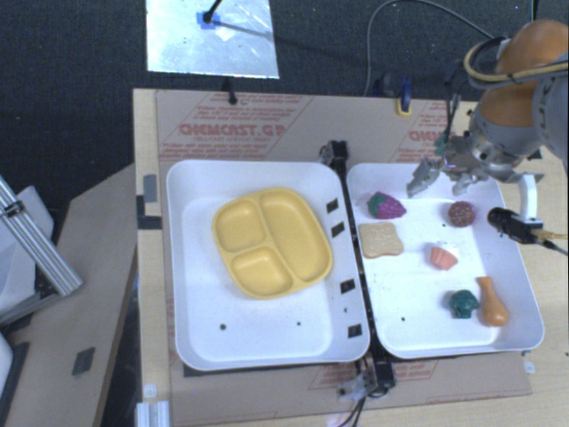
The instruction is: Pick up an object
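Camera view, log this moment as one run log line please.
gripper: open, above right bin's far edge, holding nothing | nearest: purple toy | left bin: yellow divided plate | pick: not yet done

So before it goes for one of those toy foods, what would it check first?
1. Food within reach in the right bin: ok; grapes, bread, meatball, broccoli lie there.
2. Items apart: mostly ok; broccoli sits close to the drumstick.
3. Tool carrying nothing: ok.
4. Tool above the bin: ok, over its back rim, nearest the grapes.
5. Yellow plate out of the way: ok, in the left bin.
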### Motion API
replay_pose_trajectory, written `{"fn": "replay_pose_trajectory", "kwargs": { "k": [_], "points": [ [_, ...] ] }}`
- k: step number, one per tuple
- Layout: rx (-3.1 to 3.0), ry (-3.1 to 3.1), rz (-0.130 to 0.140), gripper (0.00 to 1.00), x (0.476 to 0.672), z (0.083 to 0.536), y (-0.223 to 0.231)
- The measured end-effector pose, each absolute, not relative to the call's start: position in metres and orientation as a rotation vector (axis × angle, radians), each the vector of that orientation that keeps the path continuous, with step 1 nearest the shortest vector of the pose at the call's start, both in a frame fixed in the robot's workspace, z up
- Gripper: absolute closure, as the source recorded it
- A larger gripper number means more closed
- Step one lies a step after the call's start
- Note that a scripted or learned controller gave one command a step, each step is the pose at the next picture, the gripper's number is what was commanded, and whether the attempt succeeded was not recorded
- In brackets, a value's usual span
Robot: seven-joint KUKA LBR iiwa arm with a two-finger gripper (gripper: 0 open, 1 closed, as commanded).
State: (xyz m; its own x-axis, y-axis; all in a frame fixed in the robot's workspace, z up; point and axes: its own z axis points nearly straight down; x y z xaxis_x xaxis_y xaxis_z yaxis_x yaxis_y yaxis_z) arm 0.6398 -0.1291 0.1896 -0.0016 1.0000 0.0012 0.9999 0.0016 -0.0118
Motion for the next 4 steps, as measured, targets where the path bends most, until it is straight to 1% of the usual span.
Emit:
{"fn": "replay_pose_trajectory", "kwargs": {
  "k": [1, 2, 3, 4],
  "points": [
    [-2.218, -2.227, -0.001, 0.0, 0.643, 0.198, -0.129],
    [-2.219, -2.222, 0.003, 0.0, 0.646, 0.139, -0.136],
    [-2.227, -2.23, -0.009, 0.0, 0.649, 0.106, -0.137],
    [-2.223, -2.228, -0.006, 1.0, 0.648, 0.113, -0.136]
  ]
}}
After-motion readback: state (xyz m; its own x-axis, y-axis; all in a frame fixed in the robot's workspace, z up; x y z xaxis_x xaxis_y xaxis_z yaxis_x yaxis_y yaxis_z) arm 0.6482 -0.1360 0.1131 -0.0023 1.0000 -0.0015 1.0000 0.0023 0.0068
